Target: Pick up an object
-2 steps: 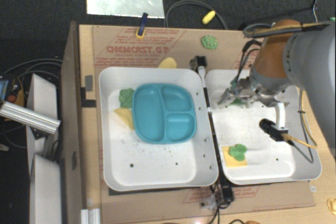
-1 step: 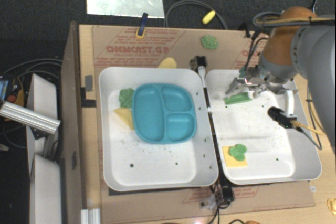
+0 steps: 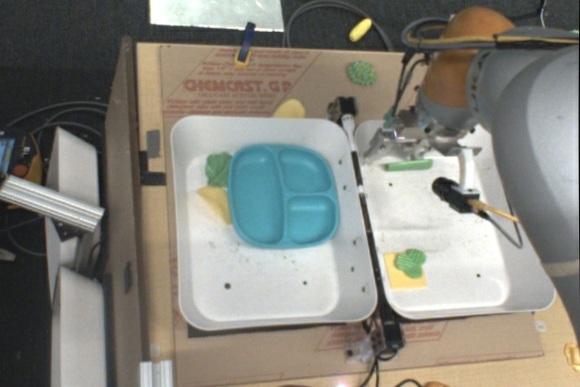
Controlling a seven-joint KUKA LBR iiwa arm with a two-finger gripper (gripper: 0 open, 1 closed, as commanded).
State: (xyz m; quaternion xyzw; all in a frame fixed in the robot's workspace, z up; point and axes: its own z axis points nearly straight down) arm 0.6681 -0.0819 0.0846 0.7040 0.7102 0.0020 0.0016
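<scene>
Green stick [image 3: 408, 165] lies left-to-right in the view's right bin [image 3: 471, 285], just on the near side of the tool [image 3: 405, 143]; we cannot tell if that tool is open or closed.

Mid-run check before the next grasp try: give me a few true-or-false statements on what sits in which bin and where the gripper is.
1. The blue divided plate lies in the left-hand bin. True.
2. The thin green stick lies in that same bin. False: it lies in the right-hand bin, near its far end.
3. A green lump sits on a yellow square in the right-hand bin. True.
4. The gripper hangs over the blue plate. False: it is over the right-hand bin's far end, close to the green stick.
</scene>
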